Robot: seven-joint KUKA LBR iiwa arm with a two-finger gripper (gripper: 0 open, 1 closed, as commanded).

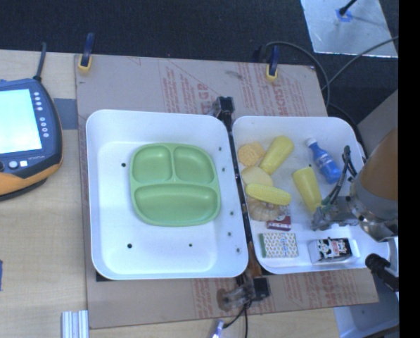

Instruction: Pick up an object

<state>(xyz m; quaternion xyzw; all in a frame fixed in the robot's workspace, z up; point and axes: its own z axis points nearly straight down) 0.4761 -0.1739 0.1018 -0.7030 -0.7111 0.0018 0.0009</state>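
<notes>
The right bin [336,127] holds several small items. A yellow bottle [277,153] lies beside a round cracker [250,153]. Below them is a corn cob [267,193]. A blue bottle [324,162] and a yellow cup [307,187] lie further right. Along the bin's near side sit a dark red packet [279,222], a checkered box [278,245] and a black-and-white carton [333,248]. My gripper [325,217] is low in the right bin, just right of the yellow cup's lower end and above the carton. Nothing shows held in it.
The left bin [104,245] bears a green divided plate [174,184]. A tablet controller [16,136] rests on the bench at the far left. The arm's orange band [382,167] hangs over the right bin's right edge. Clamps and cables sit at the cardboard's far edge.
</notes>
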